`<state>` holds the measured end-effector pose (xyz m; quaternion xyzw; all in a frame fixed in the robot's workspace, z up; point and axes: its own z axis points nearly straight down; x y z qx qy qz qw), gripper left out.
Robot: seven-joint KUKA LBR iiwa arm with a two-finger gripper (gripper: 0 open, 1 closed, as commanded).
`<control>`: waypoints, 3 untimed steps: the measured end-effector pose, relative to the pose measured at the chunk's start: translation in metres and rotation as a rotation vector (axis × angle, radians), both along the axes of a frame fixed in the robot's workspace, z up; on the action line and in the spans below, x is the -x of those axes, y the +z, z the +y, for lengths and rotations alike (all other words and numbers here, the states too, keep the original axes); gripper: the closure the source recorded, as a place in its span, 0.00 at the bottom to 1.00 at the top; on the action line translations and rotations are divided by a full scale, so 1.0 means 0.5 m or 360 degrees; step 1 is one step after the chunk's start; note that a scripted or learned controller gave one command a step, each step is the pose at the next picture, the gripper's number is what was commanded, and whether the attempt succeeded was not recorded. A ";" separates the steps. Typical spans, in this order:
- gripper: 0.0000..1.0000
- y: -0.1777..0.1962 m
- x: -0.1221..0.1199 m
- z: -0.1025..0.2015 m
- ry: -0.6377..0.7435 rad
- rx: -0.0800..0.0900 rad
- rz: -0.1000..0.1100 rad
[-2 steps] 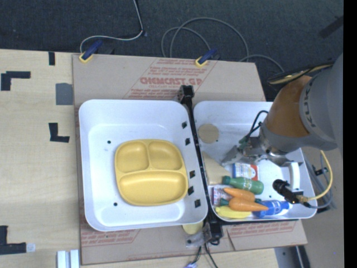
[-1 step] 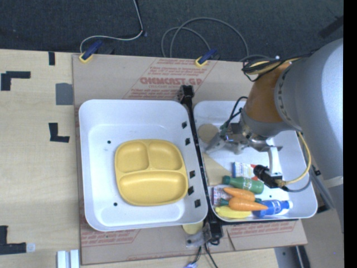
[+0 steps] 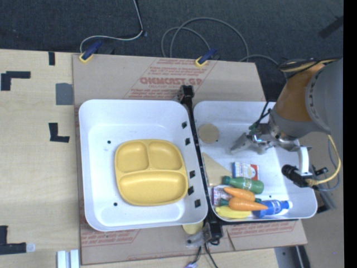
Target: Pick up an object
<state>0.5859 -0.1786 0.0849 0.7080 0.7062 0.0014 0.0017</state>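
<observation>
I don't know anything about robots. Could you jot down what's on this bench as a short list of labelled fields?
Left bin: holds a yellow divided plate
Right bin: small items heaped at its near end, among them a carrot, a green bottle and a blue marker
Arm: grey with an orange band, reaching in from the right
Gripper: low over the right bin, beyond the heap
Under the bins: cardboard sheet

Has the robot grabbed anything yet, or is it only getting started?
Nothing looks picked up yet. The gripper sits low in the right bin, over bare floor, with nothing between its jaws. The carrots, green bottle and other items lie piled at that bin's near end. The grab and lift remain.
</observation>
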 end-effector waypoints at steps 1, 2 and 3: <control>0.00 0.204 0.047 0.238 0.0023 -0.0008 0.0005; 0.00 0.064 0.207 0.155 -0.0005 -0.0002 0.0026; 0.00 0.199 0.145 0.236 0.0013 -0.0002 0.0007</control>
